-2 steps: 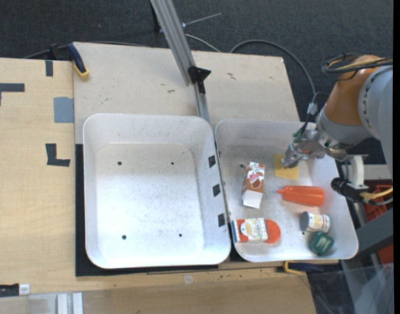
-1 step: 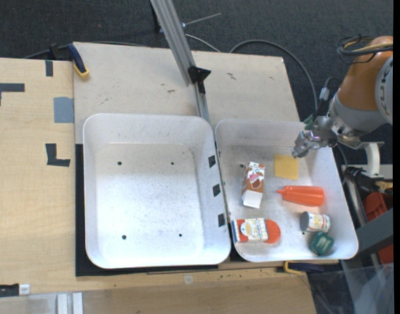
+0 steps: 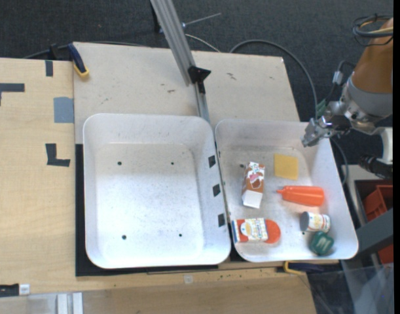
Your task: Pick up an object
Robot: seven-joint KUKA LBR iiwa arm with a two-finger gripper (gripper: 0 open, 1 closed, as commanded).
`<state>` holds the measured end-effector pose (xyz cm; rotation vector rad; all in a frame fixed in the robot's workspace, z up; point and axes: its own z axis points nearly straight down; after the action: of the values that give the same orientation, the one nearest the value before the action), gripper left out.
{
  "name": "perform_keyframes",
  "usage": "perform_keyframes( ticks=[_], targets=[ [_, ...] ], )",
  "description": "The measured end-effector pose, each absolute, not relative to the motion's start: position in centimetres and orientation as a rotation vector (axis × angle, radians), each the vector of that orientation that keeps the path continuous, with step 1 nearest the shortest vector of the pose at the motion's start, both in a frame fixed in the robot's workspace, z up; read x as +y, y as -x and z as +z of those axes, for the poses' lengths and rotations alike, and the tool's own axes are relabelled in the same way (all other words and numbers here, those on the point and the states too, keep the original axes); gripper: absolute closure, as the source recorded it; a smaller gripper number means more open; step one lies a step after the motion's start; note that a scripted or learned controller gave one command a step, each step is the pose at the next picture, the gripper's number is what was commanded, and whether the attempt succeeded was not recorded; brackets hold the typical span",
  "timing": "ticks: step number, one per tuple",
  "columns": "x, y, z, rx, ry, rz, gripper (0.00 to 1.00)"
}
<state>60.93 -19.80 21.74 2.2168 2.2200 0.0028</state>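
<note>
Gripper (image 3: 313, 133) hangs over the right bin's (image 3: 340, 195) back right corner, can't tell its grip state. Yellow sponge (image 3: 286, 166) sits closest, just toward the front-left.

This is a robotics lab: a plywood bench (image 3: 180, 84) carries two shallow white bins (image 3: 150, 188) side by side on a black mat, standing on dark carpet (image 3: 69, 12). An aluminium camera pole (image 3: 175, 34) rises at 12 o'clock, with cables (image 3: 265, 48) trailing over the floor beside it. At 3 o'clock stands the grey, orange-banded industrial arm (image 3: 373, 77), and at 9 o'clock tape patches (image 3: 63, 108) mark a second board.
</note>
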Motion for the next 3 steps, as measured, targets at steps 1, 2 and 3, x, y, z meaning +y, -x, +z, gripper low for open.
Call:
perform_keyframes(
  ticks=[1, 2, 3],
  targets=[
    [-15.5, -61.3, 21.9, 2.229, -2.217, 0.0, 1.0],
    [-10.9, -61.5, 22.6, 2.23, -2.216, 0.0, 1.0],
    [-5.9, -61.7, 21.6, 2.23, -2.217, -0.001, 1.0]
  ],
)
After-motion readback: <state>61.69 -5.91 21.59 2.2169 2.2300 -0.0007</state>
